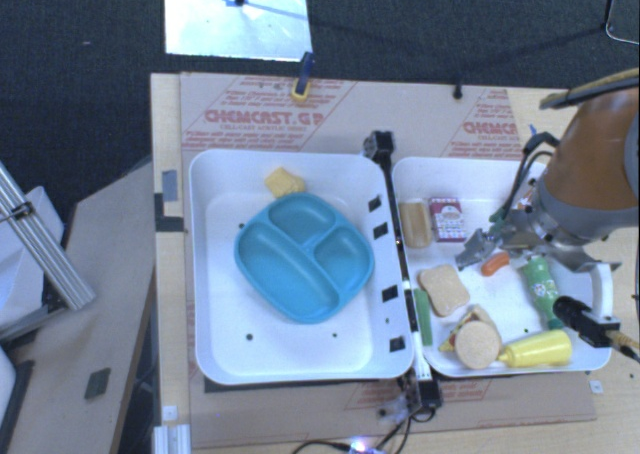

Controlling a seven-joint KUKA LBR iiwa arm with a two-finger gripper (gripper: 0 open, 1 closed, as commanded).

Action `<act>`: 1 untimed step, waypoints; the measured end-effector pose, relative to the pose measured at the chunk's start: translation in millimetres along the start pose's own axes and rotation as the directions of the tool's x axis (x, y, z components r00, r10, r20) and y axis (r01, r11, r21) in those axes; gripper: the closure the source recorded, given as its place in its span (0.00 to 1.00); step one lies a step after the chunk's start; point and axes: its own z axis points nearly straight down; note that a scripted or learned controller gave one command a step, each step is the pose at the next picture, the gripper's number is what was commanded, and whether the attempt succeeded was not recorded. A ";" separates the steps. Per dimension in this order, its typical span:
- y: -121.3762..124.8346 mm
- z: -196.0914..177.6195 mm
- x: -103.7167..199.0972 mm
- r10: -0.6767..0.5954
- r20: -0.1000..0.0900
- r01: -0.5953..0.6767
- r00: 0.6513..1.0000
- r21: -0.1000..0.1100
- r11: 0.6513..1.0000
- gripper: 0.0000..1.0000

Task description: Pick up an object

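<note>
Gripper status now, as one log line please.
gripper: low in right bin | beside orange piece | grasp: unconfirmed | blue plate: left bin

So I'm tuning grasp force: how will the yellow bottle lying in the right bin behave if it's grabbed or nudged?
The yellow bottle lies on its side and looks rounded, so a nudge would probably roll it. Its surface looks smooth, likely plastic, so fingers may slip on it. It tapers toward one end, which could squeeze it out of a pinch.
</note>
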 end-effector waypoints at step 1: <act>2.9 -5.9 0.2 -0.003 0.002 0.003 1.000 -0.012 1.000 0.00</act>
